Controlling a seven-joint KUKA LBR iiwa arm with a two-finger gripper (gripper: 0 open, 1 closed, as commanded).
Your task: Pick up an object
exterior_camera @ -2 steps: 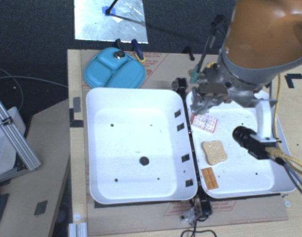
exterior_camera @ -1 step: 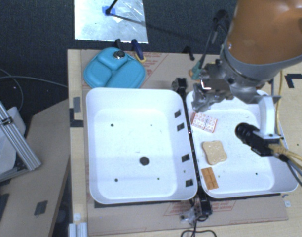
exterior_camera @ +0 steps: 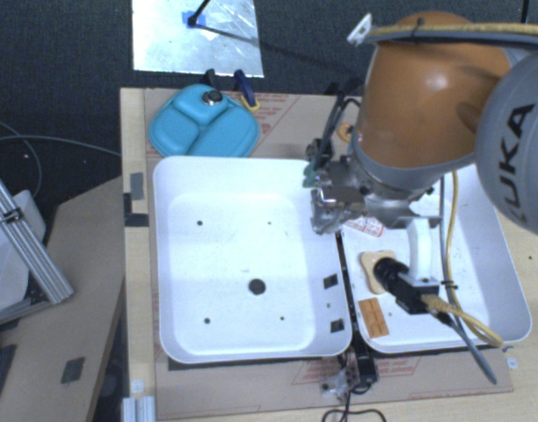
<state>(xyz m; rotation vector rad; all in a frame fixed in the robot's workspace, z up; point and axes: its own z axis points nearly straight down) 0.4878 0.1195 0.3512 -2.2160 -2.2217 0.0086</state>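
The tool (exterior_camera: 326,211) hung low over the seam where the left bin (exterior_camera: 190,236) met the right bin (exterior_camera: 508,299), and the arm's bulk hid its tip, so whether it was released or clenched could not be told. Nothing could be seen held in it.

The likeliest things to lift lay in the right bin, just beside the tool. There was a small white packet (exterior_camera: 367,228) with red print, a tan piece (exterior_camera: 370,264) below it, and an orange-brown slab (exterior_camera: 373,317) nearer the front wall. All three looked light and flat. The packet was probably soft and crinkly, though it was half hidden and hard to judge. It would want a pinch across its short side, pressed down so the thin edge did not slide away. The slab seemed stiffer and could be taken across its narrow width. The tan piece, rounded and close to the bin's inner wall, left little room on that side.

The bin floors were smooth, white and likely slippery, with low sloping walls. The left bin held little beyond a dark round spot (exterior_camera: 257,287). On the tabletop (exterior_camera: 135,152) behind, a blue lidded dish (exterior_camera: 205,126) sat well apart from the work.
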